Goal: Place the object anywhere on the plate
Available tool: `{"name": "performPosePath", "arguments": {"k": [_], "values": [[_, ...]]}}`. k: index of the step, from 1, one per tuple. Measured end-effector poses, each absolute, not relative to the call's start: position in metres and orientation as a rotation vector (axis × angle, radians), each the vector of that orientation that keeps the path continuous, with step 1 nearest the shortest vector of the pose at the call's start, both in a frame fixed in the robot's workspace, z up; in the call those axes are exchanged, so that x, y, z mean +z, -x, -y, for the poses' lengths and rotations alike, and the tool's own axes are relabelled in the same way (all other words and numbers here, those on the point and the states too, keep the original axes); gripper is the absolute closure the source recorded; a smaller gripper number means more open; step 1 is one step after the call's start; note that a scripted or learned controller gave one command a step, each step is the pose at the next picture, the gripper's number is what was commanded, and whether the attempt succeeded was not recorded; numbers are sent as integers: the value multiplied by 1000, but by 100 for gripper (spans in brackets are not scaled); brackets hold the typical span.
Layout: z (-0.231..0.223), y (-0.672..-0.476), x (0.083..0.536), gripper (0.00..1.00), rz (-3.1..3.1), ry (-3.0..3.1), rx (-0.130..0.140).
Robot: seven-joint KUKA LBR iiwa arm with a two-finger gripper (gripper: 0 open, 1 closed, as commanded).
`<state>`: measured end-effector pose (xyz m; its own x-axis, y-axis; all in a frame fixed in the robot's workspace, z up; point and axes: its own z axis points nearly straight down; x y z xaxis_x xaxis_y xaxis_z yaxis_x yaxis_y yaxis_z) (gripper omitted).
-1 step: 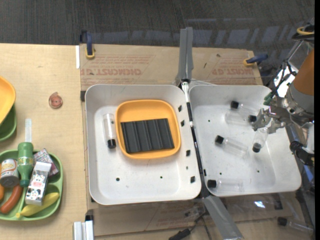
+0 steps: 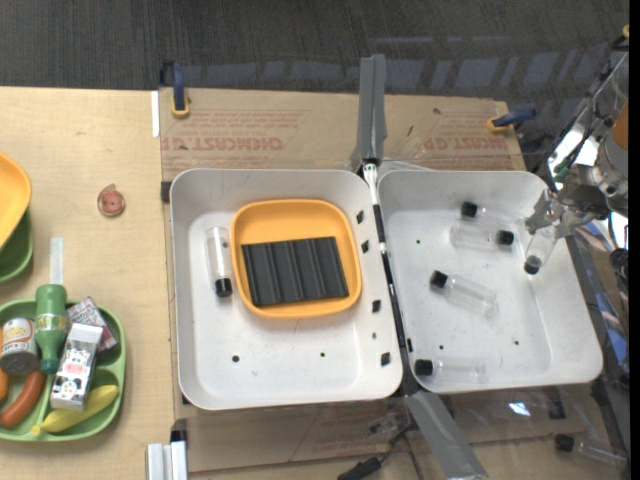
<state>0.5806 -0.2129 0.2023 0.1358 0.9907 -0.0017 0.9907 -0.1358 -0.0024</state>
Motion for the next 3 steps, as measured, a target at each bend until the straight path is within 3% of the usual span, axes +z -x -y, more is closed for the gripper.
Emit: {"name": "performPosePath", "arguments": {"k": [1,2,3], "values": [[202,-639,215,100,2219,2226,3],[222,-659,246,100,2256,2189,2],[222,-660,304,100,2474,1941,2]]}}
